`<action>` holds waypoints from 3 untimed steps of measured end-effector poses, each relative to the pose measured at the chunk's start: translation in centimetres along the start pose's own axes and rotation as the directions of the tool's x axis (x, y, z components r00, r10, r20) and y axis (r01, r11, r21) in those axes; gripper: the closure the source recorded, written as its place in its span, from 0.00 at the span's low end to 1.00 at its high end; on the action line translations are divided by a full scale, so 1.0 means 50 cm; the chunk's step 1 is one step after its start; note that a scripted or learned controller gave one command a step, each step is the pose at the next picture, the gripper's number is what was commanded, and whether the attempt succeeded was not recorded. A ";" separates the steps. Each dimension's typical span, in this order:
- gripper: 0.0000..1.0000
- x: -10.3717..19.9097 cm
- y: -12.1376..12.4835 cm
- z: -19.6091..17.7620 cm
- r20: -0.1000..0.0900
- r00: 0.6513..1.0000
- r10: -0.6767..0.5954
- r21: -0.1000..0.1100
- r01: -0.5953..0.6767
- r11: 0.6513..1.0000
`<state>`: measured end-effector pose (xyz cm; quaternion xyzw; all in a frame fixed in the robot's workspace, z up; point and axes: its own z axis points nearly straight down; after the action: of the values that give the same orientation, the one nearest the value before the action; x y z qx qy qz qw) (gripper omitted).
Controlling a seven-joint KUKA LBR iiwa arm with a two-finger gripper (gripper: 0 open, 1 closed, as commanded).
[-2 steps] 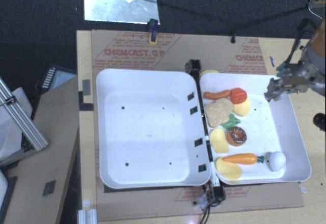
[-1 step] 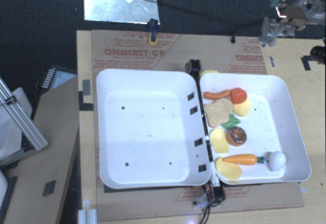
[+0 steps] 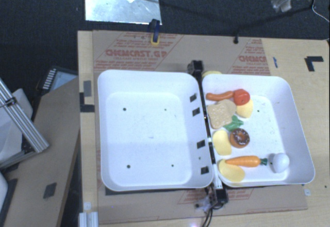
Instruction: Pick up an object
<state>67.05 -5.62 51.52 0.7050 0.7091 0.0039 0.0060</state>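
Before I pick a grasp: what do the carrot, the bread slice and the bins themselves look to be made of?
The carrot looks like moulded plastic: uniform orange, smooth, faint sheen. The bread slice seems matte, perhaps foam or soft plastic; its tan face shows no shine, so I can't say which. The bins, left and right, look like thin glossy white plastic with rounded, formed rims.

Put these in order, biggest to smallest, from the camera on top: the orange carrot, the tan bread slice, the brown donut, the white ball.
1. Orange carrot, the longest.
2. Tan bread slice, shorter but wider.
3. Brown donut and white ball look about alike, so I won't rank them.
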 end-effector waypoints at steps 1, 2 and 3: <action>1.00 0.017 -0.060 -0.045 -0.003 1.000 0.000 0.009 0.000 1.000; 1.00 0.038 -0.132 -0.042 -0.003 1.000 0.001 0.013 -0.001 1.000; 1.00 0.072 -0.232 -0.043 -0.004 1.000 0.000 0.013 0.000 1.000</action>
<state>55.41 -2.09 53.50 0.7050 0.7092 0.0006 -0.0001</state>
